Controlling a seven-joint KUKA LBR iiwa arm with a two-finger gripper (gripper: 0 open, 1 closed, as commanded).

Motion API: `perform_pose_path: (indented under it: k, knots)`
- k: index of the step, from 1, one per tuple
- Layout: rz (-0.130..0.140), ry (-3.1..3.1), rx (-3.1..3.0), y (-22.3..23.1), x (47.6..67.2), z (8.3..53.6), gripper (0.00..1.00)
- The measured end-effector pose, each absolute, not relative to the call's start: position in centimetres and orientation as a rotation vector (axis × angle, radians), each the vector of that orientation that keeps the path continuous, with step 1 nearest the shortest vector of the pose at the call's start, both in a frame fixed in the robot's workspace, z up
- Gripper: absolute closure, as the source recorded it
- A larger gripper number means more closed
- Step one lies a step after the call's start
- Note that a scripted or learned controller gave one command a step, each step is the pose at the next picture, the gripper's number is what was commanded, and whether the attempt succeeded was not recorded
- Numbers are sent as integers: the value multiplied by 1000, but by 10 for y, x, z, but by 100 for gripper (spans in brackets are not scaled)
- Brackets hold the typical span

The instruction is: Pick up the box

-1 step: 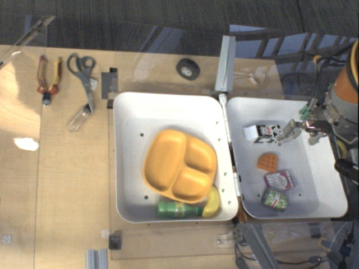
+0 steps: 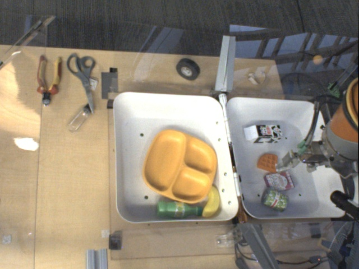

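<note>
Hovering over the right bin [image 2: 314, 108], near its right edge and about midway between far and near edges: gripper [image 2: 297, 157], tip aimed toward the bin's middle. Holding nothing visible between the fingers; impossible to tell from this slanted look whether spread or together. Lying up toward the far edge of the same bin, left of centre: small white box [image 2: 263, 132] with dark print, flat on the floor, long axis running roughly along the far edge, left to right. Sitting therefore farther back and to the left of the gripper, well apart from it. Resting just beside the tip, nearer than the box: orange waffle-like piece [image 2: 268, 162], then a crinkled purple packet [image 2: 279, 180] and a green packet [image 2: 275, 200] toward the near edge. Judging by this layout, needing a shift back and leftward, then closing across the box's short side.
</note>
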State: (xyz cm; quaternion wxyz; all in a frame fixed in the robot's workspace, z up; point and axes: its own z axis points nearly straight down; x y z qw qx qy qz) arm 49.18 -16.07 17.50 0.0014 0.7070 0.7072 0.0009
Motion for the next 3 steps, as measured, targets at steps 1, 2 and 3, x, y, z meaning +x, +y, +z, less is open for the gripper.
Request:
perform_pose_path:
  k: [1,2,3]
  knots:
    - [18,2391,2019,-180,493,93,0]
    - [23,2373,2003,-183,499,107,100]
    - [22,2372,2004,-183,499,107,0]
